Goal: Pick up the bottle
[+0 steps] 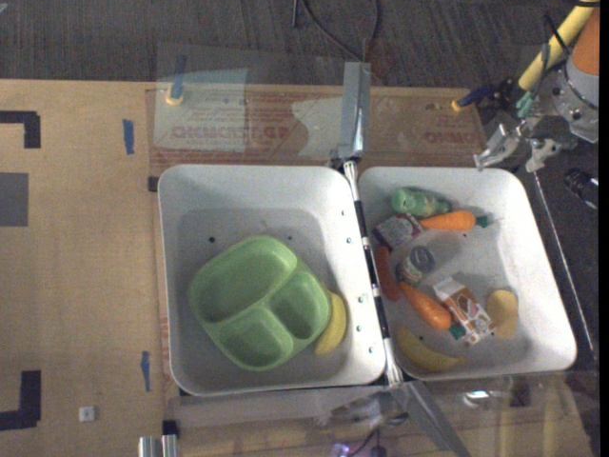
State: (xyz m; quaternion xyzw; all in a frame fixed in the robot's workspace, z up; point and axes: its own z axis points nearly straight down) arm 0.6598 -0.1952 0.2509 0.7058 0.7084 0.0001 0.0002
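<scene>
The green bottle (420, 201) lies on its side at the back of the right bin (546, 284), close to the rear wall and next to an orange carrot (453, 222). My gripper (512, 152) hovers above the back right corner of that bin, up and to the right of the bottle and well apart from it. Its two fingers stand spread, with nothing between them.
The right bin also holds a small packet (398, 229), a grey-lidded jar (416, 263), a red sausage-like piece (383, 272), a second carrot (425, 305), a juice carton (464, 310), a banana (426, 350) and a yellow fruit (502, 312). The left bin (190, 198) holds a green divided plate (259, 301) and a banana (333, 324).
</scene>
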